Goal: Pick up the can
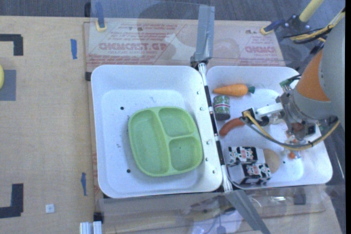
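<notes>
Two black-and-white cartons (249, 164) sit nearest you in the right bin (315, 172). Your can (221, 107), small, dark, green-labelled, stands upright by that bin's left wall, below the carrot (231, 90).

Single fixed camera above the bench (44, 118), looking down at a slant, both bins framed

Can (221, 107) in right bin (315, 175), below carrot (231, 90)
</notes>
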Robot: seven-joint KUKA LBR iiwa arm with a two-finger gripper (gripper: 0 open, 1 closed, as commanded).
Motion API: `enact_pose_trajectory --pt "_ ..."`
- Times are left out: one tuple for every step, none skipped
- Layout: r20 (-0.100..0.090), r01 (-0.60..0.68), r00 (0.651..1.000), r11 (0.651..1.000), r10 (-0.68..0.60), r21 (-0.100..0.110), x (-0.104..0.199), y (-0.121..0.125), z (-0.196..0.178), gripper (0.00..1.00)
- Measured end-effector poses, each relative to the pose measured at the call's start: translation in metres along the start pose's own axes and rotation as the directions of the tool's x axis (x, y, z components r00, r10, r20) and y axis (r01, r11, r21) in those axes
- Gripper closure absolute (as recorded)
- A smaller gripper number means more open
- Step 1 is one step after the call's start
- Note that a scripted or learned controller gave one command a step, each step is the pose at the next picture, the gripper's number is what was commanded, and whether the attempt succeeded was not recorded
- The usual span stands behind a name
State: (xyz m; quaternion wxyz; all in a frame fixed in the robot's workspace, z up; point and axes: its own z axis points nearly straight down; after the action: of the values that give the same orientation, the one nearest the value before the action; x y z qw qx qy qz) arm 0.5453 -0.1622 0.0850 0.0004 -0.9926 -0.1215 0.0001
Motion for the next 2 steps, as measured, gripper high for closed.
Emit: enact_pose_trajectory --pt "-0.001 0.002 1.0 1.0 -0.002 0.0 0.001 0.0 -0.01 1.0" --pt "-0.002 -0.034 0.999 0.999 0.034 0.001 -0.021 -0.071 -0.001 1.0"
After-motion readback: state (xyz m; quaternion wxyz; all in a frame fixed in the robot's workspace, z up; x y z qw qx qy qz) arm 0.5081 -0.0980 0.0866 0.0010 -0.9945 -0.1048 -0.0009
